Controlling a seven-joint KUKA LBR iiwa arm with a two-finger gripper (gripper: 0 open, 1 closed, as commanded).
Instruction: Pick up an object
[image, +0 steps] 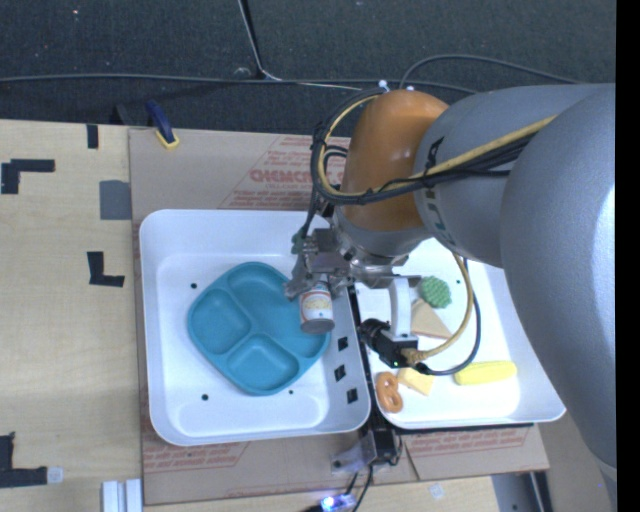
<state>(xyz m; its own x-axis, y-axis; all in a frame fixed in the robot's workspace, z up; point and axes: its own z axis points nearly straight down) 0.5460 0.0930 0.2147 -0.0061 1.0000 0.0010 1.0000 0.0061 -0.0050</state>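
1. Gripper (316, 290) hangs at the left bin's (160, 300) right edge; whether it is spread or closed cannot be told, as the wrist hides it.
2. Small can (317, 309) sits just below it, over the blue tray's (235, 335) right rim. Held or merely resting: unclear.
3. Right bin (535, 400) holds a green piece (436, 292), cheese wedge (431, 321), yellow corn (486, 373) and pretzel (388, 391).
4. The divider between the bins crowds the approach.
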